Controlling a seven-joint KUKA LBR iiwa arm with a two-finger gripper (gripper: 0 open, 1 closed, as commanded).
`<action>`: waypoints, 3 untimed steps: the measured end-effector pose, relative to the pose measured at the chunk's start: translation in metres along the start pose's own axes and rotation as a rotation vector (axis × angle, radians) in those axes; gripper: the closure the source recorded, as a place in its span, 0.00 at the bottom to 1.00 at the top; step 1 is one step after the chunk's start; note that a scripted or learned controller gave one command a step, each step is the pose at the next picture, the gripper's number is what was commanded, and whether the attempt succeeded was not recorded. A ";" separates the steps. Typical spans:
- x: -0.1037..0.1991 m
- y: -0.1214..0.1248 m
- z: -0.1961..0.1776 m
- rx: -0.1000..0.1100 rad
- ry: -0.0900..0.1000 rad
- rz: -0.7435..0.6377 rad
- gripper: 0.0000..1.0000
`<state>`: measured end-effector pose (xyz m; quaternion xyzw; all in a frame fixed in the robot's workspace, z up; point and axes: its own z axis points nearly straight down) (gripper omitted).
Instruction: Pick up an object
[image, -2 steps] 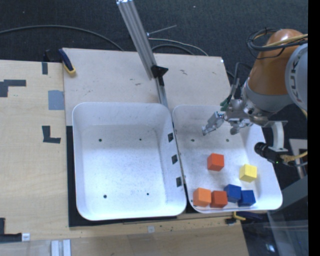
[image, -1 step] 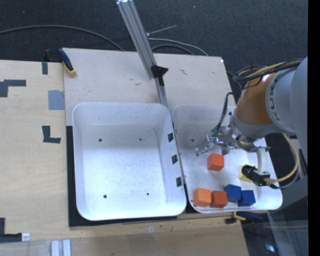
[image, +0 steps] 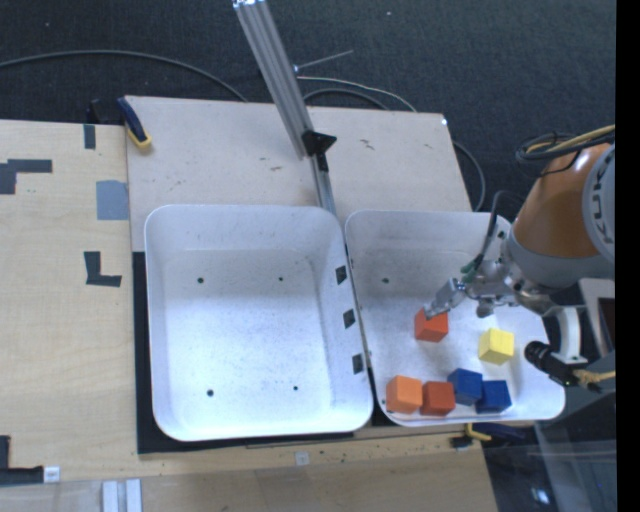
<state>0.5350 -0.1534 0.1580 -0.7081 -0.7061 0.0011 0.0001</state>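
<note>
Over the right-hand shallow white plastic bin, my two-finger gripper sits directly atop a small red-orange foam cube; whether the fingers grip it, I cannot tell. At four o'clock from it: yellow cube. Along the near rim at six o'clock: orange cube, red cube, two blue cubes, touching.

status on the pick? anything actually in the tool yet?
Done: the tool is down in the right bin, at the red block. In hand: unclear; I can't tell whether the block is gripped. Left: secure it and lift. The yellow block and the row of orange, red and blue blocks lie untouched.
</note>
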 end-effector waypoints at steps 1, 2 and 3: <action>-0.003 0.003 -0.053 -0.006 0.000 -0.004 0.00; 0.028 0.018 0.067 -0.004 -0.003 -0.005 0.00; 0.029 0.017 0.057 0.001 0.001 -0.004 1.00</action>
